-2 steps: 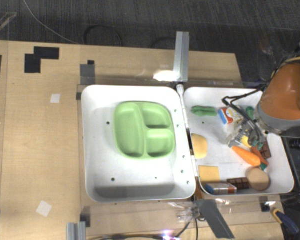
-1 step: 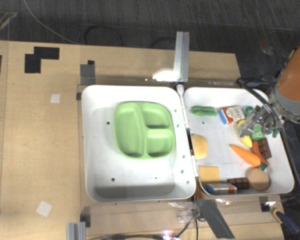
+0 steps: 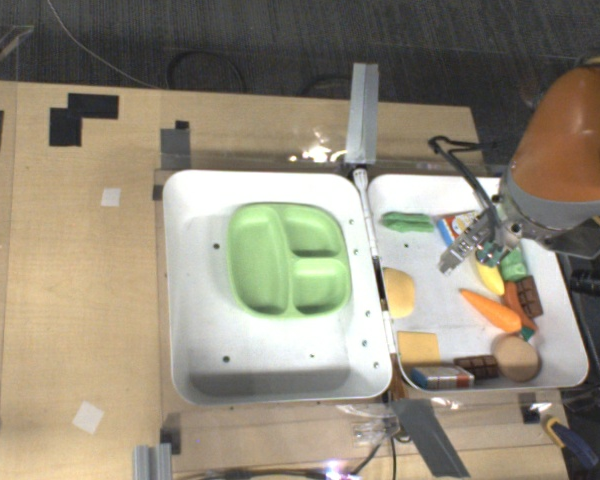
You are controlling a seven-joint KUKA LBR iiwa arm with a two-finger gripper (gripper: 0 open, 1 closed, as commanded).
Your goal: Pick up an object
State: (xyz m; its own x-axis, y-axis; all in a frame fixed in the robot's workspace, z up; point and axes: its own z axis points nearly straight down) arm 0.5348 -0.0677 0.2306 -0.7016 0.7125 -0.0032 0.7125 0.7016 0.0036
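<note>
Presently unlifted: carrot (image 3: 491,309), banana (image 3: 488,279) and other toys loose in right bin (image 3: 570,368). Gripper (image 3: 458,253) low over bin beside banana; jaws' state not discernible. Grasp and lift outstanding.

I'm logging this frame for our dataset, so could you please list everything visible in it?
Bins: 2, white, side by side; left, right.
Divided tray: 1, light green, left bin.
Bean-shaped toy: 1, green, right bin, far side.
Carrot: 1, orange, right bin.
Round piece: 1, pale yellow, by the divider.
Square piece: 1, tan, near side.
Ball-like item: 1, tan, near corner.
Chocolate-like bars: 2, brown.
Gripper: 1, metallic, over right bin.
Arm: 1, grey and orange.
</note>
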